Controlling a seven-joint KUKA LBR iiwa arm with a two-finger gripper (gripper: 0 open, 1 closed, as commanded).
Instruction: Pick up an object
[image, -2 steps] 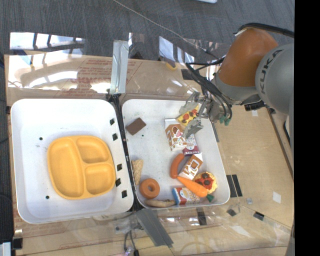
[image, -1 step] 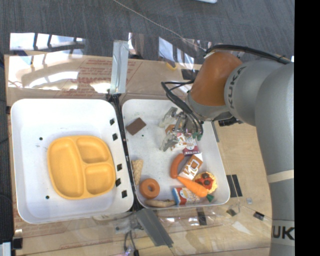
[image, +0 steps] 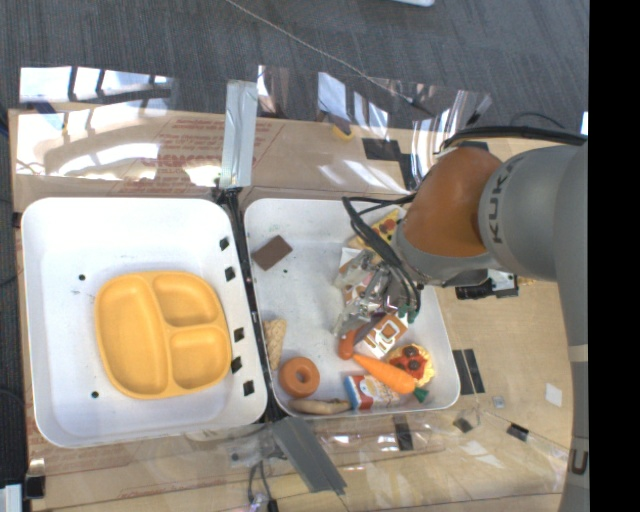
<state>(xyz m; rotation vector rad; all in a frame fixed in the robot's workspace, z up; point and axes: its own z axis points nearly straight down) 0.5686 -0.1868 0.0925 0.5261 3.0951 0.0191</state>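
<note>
In the right bin (image: 300, 215), an orange carrot (image: 385, 373) lies slantwise.

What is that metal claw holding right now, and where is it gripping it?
It cannot be told. The gripper is down among the pile of toy food in the right bin, just above a carrot, but nothing shows plainly between its fingers.

Yellow tray (image: 160, 332), orange carrot (image: 386, 374), white bins (image: 50, 240)
</note>
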